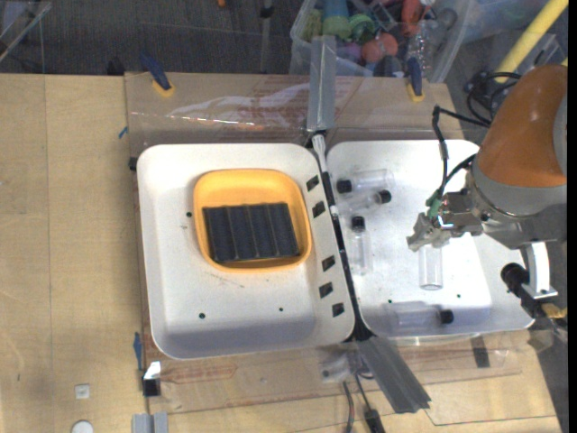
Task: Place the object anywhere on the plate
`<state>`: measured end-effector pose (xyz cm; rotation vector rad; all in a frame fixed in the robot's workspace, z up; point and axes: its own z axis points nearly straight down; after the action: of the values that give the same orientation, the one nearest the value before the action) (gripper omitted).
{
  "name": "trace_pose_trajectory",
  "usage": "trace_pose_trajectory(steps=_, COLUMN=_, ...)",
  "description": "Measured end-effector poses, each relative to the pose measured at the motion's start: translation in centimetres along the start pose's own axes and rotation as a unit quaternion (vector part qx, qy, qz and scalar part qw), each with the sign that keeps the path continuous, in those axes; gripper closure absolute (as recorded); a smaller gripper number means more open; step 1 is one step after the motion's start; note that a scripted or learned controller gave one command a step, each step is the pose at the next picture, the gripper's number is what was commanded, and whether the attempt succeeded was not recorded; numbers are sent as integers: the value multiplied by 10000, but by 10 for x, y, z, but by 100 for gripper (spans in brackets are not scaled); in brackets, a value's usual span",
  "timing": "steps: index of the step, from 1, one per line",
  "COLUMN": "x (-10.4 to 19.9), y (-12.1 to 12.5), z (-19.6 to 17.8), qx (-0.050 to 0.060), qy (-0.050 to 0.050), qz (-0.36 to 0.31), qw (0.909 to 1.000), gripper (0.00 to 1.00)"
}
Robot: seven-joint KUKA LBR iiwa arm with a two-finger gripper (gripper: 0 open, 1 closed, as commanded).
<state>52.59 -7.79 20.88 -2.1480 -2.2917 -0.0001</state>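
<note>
Two white bins sit side by side. Left bin (171, 314) holds an orange, rounded-square plate (252, 188) bearing a dark ribbed slab (251, 231), with bare floor around it. Right bin (469, 296) holds clear plastic tubes with black caps (362, 188), scattered loosely. The gripper (431, 234) hovers over one clear tube (431, 269) lying on the floor; whether it grasps it cannot be told.

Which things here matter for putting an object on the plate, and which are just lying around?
For the job:
- yellow plate with a dark ridged block on it, left bin
- clear tubes in the right bin
- gripper over that bin

Lying about:
- tub of coloured toys behind the bench
- blue clamps
</note>
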Motion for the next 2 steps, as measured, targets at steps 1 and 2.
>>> trace_pose_trajectory(steps=1, x=-12, y=69, z=24, qx=-12, qy=-9, qz=-1376, qw=9905, gripper=100)
trace_pose_trajectory(steps=2, x=-5, y=117, z=24, qx=-16, qy=-13, qz=-2045, qw=9789, gripper=100)
